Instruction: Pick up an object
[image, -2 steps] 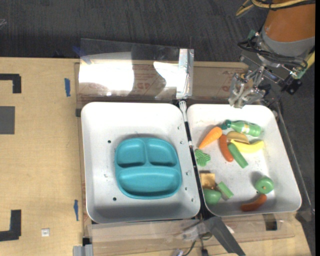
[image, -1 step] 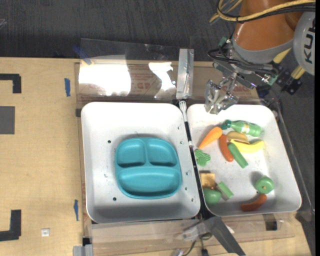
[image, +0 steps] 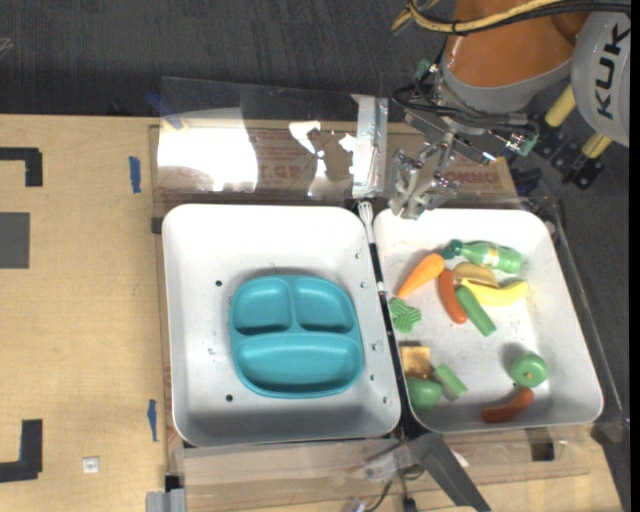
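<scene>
My gripper (image: 410, 203) hangs over the far left corner of the right bin (image: 560, 300), its fingers apart with nothing between them. Below it lie toy foods: an orange carrot (image: 420, 274) with a green top (image: 405, 317), a green bottle (image: 487, 255), a yellow banana (image: 497, 293), a red-orange sausage (image: 450, 296) and a green stick (image: 477, 310). Nearer the front sit a green round fruit (image: 528, 370), a red chili (image: 508, 404), a green pepper (image: 424, 392) and a brown piece (image: 415, 358).
The left bin (image: 190, 250) holds a teal divided plate (image: 296, 333). A clear plastic panel (image: 260, 150) stands behind the bins. The cardboard-covered bench (image: 70, 300) stretches to the left. A metal rail divides the two bins.
</scene>
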